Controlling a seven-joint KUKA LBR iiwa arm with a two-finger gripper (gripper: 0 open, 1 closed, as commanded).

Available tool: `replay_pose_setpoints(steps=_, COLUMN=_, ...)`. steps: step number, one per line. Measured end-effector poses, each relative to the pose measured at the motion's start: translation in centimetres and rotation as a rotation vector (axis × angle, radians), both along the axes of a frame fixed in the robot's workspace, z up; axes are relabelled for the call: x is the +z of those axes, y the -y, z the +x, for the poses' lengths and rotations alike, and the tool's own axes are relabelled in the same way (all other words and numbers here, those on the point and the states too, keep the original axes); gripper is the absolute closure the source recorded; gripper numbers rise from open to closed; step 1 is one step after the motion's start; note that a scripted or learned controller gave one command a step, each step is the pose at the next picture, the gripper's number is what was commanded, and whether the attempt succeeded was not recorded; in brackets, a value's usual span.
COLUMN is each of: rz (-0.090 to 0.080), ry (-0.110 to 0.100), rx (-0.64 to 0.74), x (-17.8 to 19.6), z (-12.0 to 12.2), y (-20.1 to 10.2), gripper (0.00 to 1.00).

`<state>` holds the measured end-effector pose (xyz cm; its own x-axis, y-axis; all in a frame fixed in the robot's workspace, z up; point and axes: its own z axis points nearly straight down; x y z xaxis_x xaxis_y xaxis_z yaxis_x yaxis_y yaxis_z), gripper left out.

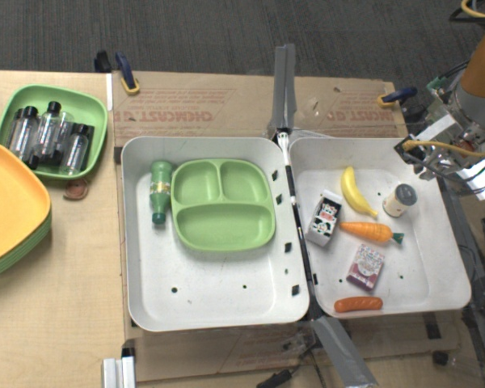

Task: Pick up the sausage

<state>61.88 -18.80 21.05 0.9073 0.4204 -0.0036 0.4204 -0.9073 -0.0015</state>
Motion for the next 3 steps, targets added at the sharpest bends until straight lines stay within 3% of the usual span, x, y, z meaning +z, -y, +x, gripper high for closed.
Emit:
replay_pose_setpoints(steps=1, rz=-0.001, ry=0.000, rx=-0.183, x=-0.6, z=2.6, y=3.4, gripper=1.00)
replay_pose_setpoints(steps=3, rz=-0.002, ry=-0.009, rx=-0.172, x=1.0, z=2.6, y=3.2, gripper=1.00)
